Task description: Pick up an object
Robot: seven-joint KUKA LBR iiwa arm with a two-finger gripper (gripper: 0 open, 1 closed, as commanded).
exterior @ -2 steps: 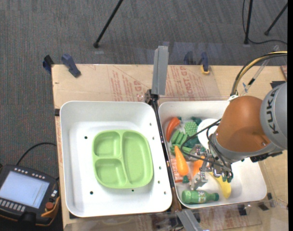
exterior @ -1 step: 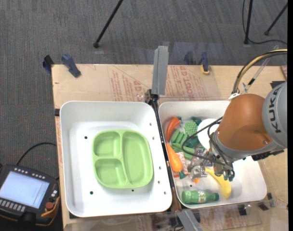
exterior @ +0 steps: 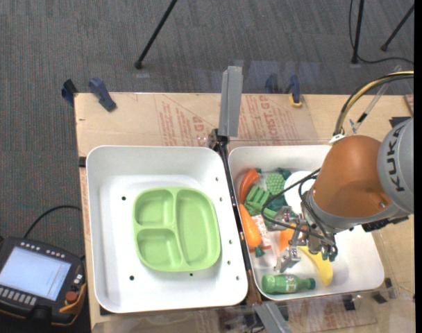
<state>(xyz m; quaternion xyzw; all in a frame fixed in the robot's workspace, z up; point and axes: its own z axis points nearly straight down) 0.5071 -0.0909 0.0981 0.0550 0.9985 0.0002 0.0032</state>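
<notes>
Claw (exterior: 291, 257) over right bin (exterior: 367, 269), grip state unclear, one green bottle (exterior: 287, 282), one banana (exterior: 318, 265), one green tray (exterior: 176, 228)

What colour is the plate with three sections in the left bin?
The divided plastic plate is light green, seen clearly in the overhead camera view.

You've got two bins side by side: left bin (exterior: 107, 186) holds a tray (exterior: 176, 229) lying flat near its middle. Right bin (exterior: 364, 269) holds the clutter: carrot (exterior: 251, 229) along the left wall, bottle (exterior: 287, 283) lying along the near wall, banana (exterior: 319, 267) just right of it. Arm (exterior: 353, 182) comes in from the right, gripper (exterior: 298, 245) over the pile.
</notes>
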